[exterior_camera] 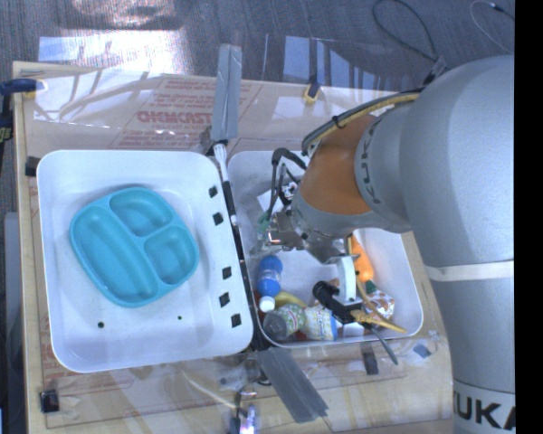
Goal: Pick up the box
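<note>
My jaws [276, 235] sit low in the right bin [407, 269], above a blue-capped bottle [269, 276] — open or shut, I cannot tell. Clutter lies along the bin's near edge; the box I cannot pick out. Left bin [63, 333] — blue tray [134, 245].

The box [348, 281] is small and white. It lies among clutter toward the right bin's lower-right corner, its upper end hidden under the arm.

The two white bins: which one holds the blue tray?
The left bin holds it: the blue tray, with three compartments, lies alone there. The right bin holds a pile of small items, and the arm reaches into it.
</note>
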Available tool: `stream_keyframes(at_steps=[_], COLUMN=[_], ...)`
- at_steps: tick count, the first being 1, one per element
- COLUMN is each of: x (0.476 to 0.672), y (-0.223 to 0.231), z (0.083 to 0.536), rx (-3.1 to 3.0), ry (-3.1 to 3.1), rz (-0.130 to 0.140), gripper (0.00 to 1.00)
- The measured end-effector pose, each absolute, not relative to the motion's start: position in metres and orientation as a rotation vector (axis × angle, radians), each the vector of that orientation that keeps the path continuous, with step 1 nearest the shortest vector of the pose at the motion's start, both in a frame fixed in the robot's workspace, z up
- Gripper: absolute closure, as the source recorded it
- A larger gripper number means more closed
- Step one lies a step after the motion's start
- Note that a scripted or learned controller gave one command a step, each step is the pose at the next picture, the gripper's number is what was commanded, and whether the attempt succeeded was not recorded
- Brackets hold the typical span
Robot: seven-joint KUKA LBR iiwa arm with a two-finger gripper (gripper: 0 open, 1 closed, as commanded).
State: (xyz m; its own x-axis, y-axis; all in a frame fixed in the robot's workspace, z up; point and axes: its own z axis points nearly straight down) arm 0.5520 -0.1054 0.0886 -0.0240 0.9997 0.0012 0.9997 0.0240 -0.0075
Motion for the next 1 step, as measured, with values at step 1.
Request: stream_keyframes(at_steps=[1], x=[0.5688], y=[-0.1018], z=[0.1642], rx=[-2.19], ry=[-2.247], rz=[0.005], gripper=[1.0])
